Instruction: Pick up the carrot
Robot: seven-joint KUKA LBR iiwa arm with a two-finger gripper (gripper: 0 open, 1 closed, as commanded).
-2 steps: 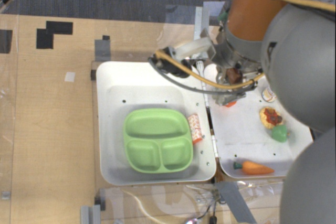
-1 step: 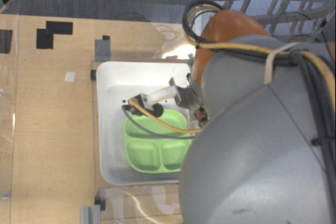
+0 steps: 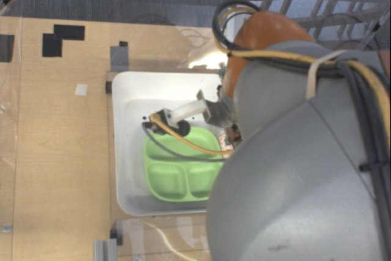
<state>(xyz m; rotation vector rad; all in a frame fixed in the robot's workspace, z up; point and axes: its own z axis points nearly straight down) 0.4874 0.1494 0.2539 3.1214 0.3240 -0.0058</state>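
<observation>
Gripper hangs at green tray's right edge inside white bin.

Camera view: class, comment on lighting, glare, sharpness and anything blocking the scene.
In the camera view, light is even and soft; a bright glare patch sits on the bench just behind the white bin; the green tray is sharp; the grey arm, near the lens, looms large over the bin's right part.
</observation>
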